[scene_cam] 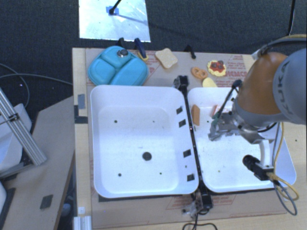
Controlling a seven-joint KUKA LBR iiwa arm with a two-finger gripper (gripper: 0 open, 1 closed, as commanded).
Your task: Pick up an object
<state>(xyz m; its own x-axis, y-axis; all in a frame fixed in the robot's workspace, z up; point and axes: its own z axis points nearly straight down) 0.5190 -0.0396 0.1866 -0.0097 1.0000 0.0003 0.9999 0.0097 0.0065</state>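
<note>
The counter, a flat tan board with printed cardboard at its far edge, is carrying two shallow white bins side by side. The left bin is lying smooth and glossy, with rounded corners and a few small dark dots on its floor, plus one larger dark round spot near the middle. The right bin is sitting against it, the two parted by a dark strip with black clips.

The arm is reaching in from the right, its rounded orange band and grey shell bulging over the right bin's far right part. The end effector is hanging low over the right bin, close to its floor; it is showing as a grey metallic cluster, and whether it is clenched or released cannot be told from this view.

On the counter beyond the left bin, a light blue plastic divided dish, rounded and smooth, is lying with a small grey knob on top. To its right a tan bread-slice toy is resting, then a small orange pretzel shape, a round yellow piece topped with red and dark, and a pale yellow rounded lump at the right bin's far rim.

Inside the right bin, a slim orange block is lying by the left wall, with a thin reddish stick just to its right, near the end effector.
</note>
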